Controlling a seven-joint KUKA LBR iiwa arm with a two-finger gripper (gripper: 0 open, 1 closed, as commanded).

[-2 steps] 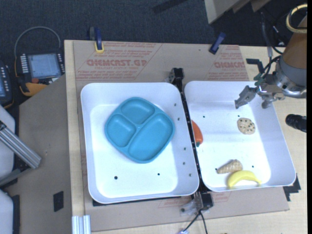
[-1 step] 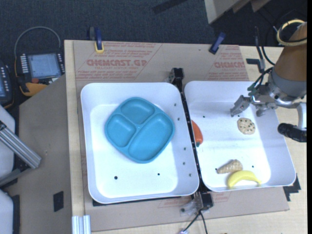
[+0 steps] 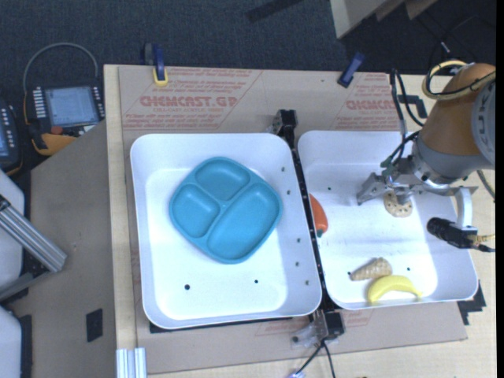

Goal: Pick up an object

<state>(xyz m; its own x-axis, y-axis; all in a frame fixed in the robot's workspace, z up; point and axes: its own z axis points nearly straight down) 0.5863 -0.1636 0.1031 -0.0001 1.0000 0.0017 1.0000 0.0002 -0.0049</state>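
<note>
I've got the arm coming in from 3 o'clock over the right bin; the gripper is low in that bin's upper half, its fingers spread apart and nothing between them, so it's open and holding nothing; a round tan cookie sits just at 5 o'clock of the fingertips, touching or nearly so, I can't tell which.

Other candidates: a yellow banana at 6 o'clock in the same bin near the front wall, a tan bread-like piece just beside it at its 10 o'clock, and an orange carrot-like thing against the bin's wall at 9 o'clock; the left bin carries a blue divided plate, well apart from the gripper.

Risks as I judge them: the cookie is flat and off to one side of the fingers, not between them, so closing from here likely catches air or only clips its edge and skids it away; pressing down could crumble or pin it; the fingers may also scrape the bin floor; a dark cable or fitting at 4 o'clock hangs near the arm and could snag; no grasp yet.
</note>
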